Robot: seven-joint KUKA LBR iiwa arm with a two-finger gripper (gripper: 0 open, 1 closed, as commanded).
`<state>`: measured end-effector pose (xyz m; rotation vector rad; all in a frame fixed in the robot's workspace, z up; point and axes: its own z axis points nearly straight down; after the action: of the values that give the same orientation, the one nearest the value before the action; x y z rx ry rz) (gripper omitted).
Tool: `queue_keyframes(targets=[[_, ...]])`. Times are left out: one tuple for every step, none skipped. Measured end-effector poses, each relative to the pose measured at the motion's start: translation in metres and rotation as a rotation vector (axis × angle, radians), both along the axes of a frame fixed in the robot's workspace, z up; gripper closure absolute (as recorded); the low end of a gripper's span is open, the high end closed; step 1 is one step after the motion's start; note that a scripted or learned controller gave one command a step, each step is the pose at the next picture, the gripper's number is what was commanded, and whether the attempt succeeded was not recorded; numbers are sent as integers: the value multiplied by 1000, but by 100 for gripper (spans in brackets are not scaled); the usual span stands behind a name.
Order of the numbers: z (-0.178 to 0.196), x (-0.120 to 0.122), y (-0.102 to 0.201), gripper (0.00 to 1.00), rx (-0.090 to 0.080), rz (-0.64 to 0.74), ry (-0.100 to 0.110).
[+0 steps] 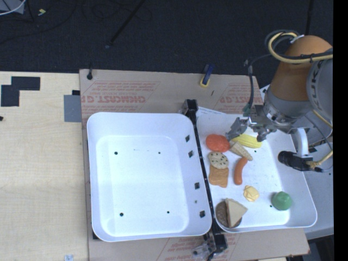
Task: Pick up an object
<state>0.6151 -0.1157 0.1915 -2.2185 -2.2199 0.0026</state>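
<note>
Hovering at the twelve o'clock end of the right-hand shallow white plastic bin [304,213], the two-finger gripper [251,128] sat just above a smooth yellow corn-shaped toy [248,141] — fingers spread, nothing between them. No pick had happened yet (by my reading). Toward nine o'clock lay a glossy rounded orange-red piece [217,142]; toward five o'clock, well apart, a matte green ball [281,200].

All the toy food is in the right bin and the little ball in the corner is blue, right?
Not quite. The camera view shows the ball near the right bin's lower right corner is green, not blue. The rest is right: the toy food all lies in the right bin.
</note>
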Motion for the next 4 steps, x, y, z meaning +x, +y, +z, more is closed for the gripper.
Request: queue_keyframes(targets=[[-82,18,24,0,-8,-2,-17],[-105,-50,15,0,1,-3,6],[-94,-47,14,100,1,-7,2],[-94,-48,14,0,1,-8,2]])
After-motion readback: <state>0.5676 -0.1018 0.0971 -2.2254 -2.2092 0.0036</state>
